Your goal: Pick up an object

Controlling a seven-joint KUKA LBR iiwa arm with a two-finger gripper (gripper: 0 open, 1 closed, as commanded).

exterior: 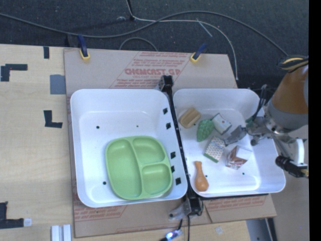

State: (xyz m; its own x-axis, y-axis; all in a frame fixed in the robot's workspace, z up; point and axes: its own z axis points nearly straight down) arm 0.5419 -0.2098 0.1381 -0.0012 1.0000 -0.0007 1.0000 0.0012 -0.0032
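Right bin [261, 185]: tan block [190, 117], green lump [204, 130], speckled packet [215, 149], orange gourd [200, 176] lying loose, gripper [234, 135] low among them, grip state unclear; left bin [80, 134] has green divided plate [138, 167]; cardboard [145, 72] printed "CHEMCAST GP", wood bench [30, 154].

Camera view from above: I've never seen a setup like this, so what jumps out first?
The light green divided plate lying in the left white bin draws the eye first. Next comes the right bin with its cluster of small things, including an orange bowling-pin-shaped toy near the front and a tan block toward the back. The grey arm's gripper reaches in from the right.
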